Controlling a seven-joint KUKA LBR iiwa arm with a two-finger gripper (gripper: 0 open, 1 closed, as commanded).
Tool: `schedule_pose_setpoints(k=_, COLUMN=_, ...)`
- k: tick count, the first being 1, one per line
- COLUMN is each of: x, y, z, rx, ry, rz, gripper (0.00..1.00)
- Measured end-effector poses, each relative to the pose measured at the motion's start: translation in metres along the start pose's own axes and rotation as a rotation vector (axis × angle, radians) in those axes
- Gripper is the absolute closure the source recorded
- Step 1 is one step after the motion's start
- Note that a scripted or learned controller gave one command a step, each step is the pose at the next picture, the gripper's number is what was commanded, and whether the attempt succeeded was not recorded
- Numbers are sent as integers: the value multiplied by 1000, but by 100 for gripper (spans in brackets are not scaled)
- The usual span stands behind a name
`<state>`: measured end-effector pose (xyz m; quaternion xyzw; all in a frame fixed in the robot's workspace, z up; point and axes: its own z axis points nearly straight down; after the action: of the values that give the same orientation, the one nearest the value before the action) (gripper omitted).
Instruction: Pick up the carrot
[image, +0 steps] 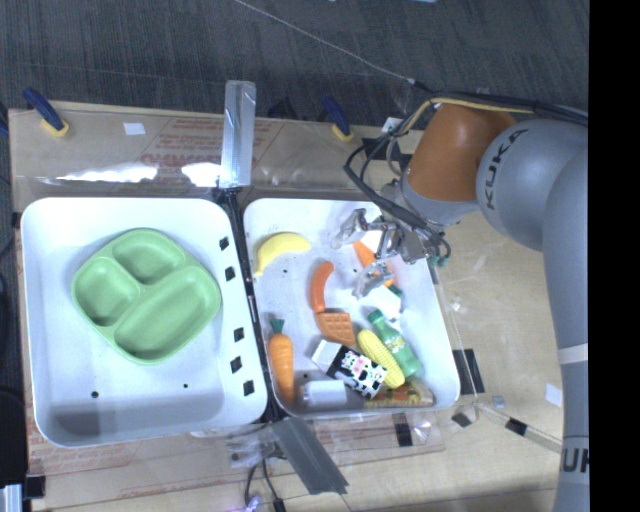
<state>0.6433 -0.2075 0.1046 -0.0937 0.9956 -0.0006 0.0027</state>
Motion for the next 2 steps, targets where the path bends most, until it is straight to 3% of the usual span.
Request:
schedule_pose_setpoints(k=1, x=-2, y=0, z=-12, rx=2, ry=-5, rz=-3, gripper=100)
schedule_pose_setpoints(k=2, x=-2, y=0, z=-12, rx=2, ry=-4, rz=-3, gripper=0)
